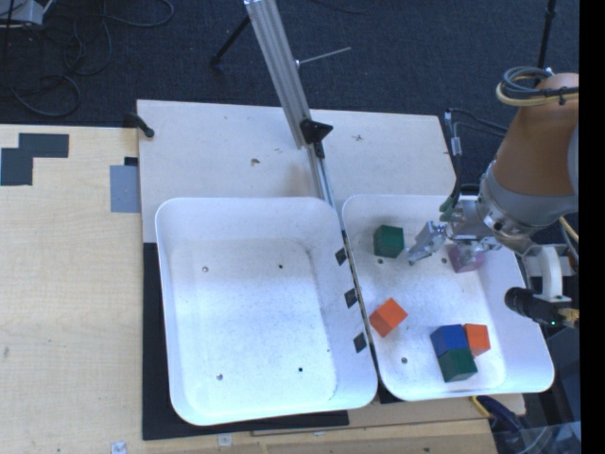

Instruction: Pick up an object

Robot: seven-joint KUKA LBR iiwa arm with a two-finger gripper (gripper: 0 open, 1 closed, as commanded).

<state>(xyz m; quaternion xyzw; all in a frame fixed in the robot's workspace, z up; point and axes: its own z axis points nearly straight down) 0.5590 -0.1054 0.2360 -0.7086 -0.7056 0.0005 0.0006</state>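
In the right bin (529, 372), my gripper (442, 241) hangs low over the far part. It is just right of a dark green cube (388, 241). A pale purple block (466, 257) lies right beside or under the gripper, partly covered by it; I cannot tell if they touch. An orange cube (388, 317) sits near the bin's left wall. At the near end a blue cube (448, 338), a small orange cube (477, 338) and a green cube (458, 363) are bunched together.
The left bin (189, 244) stands beside the right one, with black clips (351, 297) along the shared rim. A slanted aluminium rail (284, 74) rises behind the bins. The arm's orange band (539, 149) looms at the right.
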